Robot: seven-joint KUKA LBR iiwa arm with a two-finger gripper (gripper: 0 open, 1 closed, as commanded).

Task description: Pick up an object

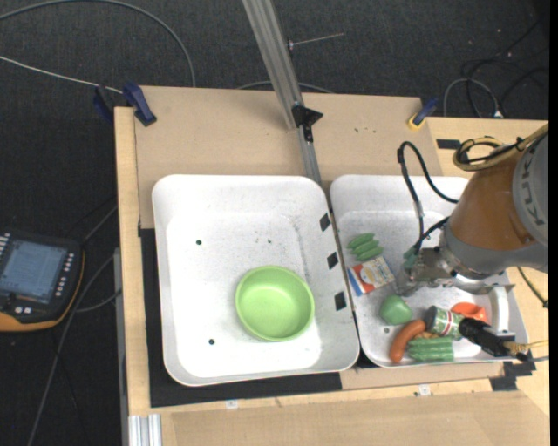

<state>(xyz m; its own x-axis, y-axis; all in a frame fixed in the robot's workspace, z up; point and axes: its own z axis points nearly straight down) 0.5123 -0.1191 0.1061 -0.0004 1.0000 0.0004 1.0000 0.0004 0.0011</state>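
Two white bins, one green bowl, and about seven small items in the right bin.

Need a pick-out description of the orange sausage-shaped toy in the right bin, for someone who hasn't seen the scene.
Look at the right bin, the one the arm reaches into. Go to its front edge, where the toys crowd together. The sausage is the long orange-red piece lying at a slant, just left of the green ribbed block and below the small green lump; it is the only long orange-red piece among them.

A robotics lab: plywood bench, teach pendant on dark carpet, loose cables.
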